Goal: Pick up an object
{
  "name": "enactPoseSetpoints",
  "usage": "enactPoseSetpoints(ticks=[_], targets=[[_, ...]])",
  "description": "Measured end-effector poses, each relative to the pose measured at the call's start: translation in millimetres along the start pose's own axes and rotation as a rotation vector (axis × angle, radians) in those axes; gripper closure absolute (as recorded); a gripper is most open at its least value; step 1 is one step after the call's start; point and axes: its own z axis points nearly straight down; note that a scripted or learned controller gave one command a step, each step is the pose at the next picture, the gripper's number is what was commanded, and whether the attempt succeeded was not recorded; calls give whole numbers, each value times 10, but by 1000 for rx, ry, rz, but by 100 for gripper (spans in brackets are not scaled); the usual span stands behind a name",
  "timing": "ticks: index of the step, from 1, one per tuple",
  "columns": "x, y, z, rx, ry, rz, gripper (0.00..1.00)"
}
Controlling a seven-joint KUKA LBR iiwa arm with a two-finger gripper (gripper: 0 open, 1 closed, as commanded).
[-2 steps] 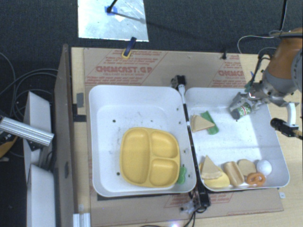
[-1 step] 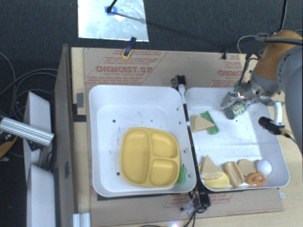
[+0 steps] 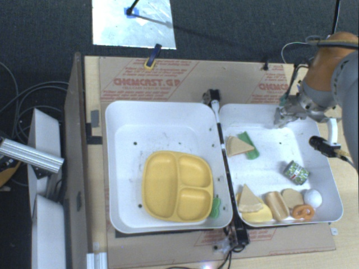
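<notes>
1. End effector sits at the upper right of the camera view, over the far edge of the right bin; nothing is seen between its fingers, and whether they are apart or together cannot be told at this resolution.
2. Arm enters from the right, orange band above the grey wrist, with a thin cable looping near it.
3. Right bin contents, far to near: a tan wedge just beside the divider, with a green piece touching its right side; a small green-patterned can lying tilted, well apart from those two.
4. Near edge of the right bin holds a cluster: a tan and yellow wedge, a bread-like roll, a round tan piece, an orange pretzel-shaped item and a white ball, mostly touching one another.
5. Left bin holds a yellow divided plate with three compartments, near the front right; a green item lies just beside the plate's right rim.
6. Surface under both bins is covered with printed brown cardboard.
7. All candidate objects rest in the bins, well apart from the end effector.
</notes>
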Motion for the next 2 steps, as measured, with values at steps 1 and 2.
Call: enactPoseSetpoints(ticks=[1, 2], targets=[[-4, 15, -120, -4, -3, -5, 100], [-7, 27, -234, -8, -5, -9, 100]])
